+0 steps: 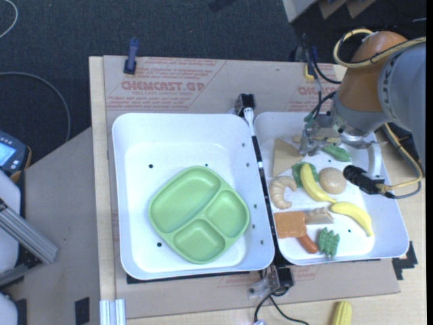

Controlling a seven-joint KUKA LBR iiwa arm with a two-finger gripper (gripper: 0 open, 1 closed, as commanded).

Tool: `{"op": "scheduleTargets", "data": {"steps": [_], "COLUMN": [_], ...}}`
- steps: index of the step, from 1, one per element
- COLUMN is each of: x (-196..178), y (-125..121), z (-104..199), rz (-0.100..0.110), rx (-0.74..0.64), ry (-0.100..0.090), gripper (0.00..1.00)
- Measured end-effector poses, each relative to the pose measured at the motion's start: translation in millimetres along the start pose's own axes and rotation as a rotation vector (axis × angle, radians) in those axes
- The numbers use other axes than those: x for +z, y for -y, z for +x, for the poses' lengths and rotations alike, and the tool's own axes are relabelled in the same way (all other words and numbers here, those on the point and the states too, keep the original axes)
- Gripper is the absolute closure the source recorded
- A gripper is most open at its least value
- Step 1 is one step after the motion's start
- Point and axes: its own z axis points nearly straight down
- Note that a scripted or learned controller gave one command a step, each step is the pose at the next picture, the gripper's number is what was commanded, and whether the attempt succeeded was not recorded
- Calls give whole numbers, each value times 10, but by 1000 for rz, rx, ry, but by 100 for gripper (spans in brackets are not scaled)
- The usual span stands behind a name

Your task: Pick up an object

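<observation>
Two shallow white bins sit side by side on the worktop [169,87] in the camera view. The left bin [128,202] carries a green divided plate [199,212] lying flat near its middle. The right bin [389,239] carries the toy food that the task could draw from: a croissant [282,190] near the divider, a yellow banana [311,183] just beside it with a green piece [298,172] at its upper end, a tan round bun [331,179], a second banana [354,215] lower right, an orange block [291,225], a small tan piece [319,216] touching it, a green leafy piece [329,241] near the front rim, and a pale wedge [285,156] toward the back.

The arm reaches in from the right, its orange band [369,70] above the wrist, and the gripper [315,141] is low over the back of the right bin, just above the wedge and the green piece. Whether the gripper is spread or closed I cannot tell; its tip is small and dark against the clutter.

As a judgement, the pick is not done: every piece appears to rest on the bin floor and nothing is seen lifted. Closing on a piece and raising it clear are left.
</observation>
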Motion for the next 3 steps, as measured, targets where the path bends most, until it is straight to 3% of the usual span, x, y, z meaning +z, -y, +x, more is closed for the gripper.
{"op": "scheduleTargets", "data": {"steps": [1,2,3], "x": [-99,-95,233], "y": [-5,-4,85], "z": [0,0,198], "rz": [-2,-1,7], "rx": [0,1,-1], "ry": [1,1,2], "gripper": [100,0,0]}}
